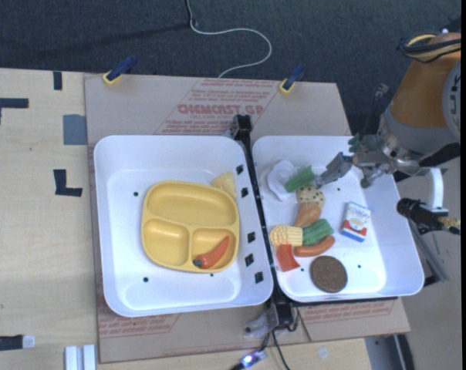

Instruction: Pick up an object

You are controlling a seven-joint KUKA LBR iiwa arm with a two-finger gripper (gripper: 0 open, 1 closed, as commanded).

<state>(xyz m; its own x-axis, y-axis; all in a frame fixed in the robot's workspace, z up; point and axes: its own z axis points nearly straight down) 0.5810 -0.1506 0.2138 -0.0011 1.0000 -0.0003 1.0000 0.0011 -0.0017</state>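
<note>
My gripper (350,173) hangs over the upper part of the right bin (395,276), its two fingers spread apart with nothing between them. Just left of it lie a green piece (299,180), a white cup-like item (279,177) and a speckled cookie (310,197). Lower in the same bin sit a corn cob (285,236), a green pepper piece (318,230), a sausage (319,246), a red block (286,258), a brown round patty (328,274) and a small red, white and blue carton (356,222).
The left bin (117,276) holds a yellow divided plate (179,222) with a red chili pepper (214,253) in one compartment, and a pale yellow wedge (225,181) beside the plate. A black divider (252,206) separates the bins. The arm's orange band (426,91) is at right.
</note>
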